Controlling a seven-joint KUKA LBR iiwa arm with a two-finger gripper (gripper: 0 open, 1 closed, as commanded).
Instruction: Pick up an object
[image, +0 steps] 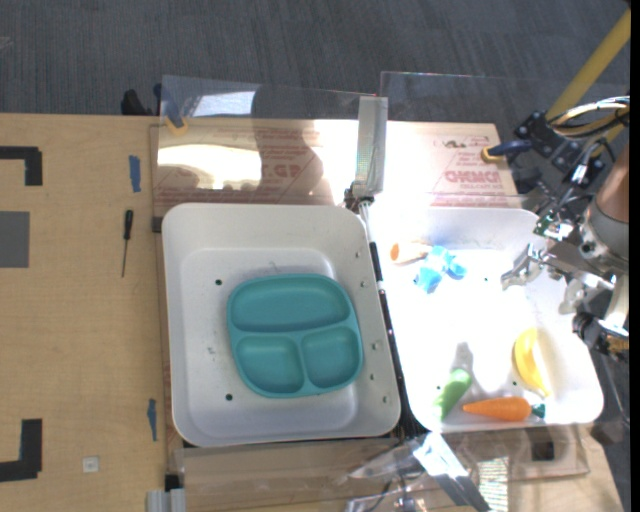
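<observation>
Left bin (190, 300): teal divided plate (294, 333).

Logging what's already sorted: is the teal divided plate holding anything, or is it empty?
Empty. The teal divided plate lies flat in the left bin, and all three compartments show bare teal.

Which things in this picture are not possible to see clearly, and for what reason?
- Claw, camera view: small and glared at the right bin's far side; open or shut cannot be told.
- Arm: cut off by the right edge.
- Orange bit beside the blue toy: too small to name.
- Grey piece above the green toy: blurred against the white bin.
</observation>
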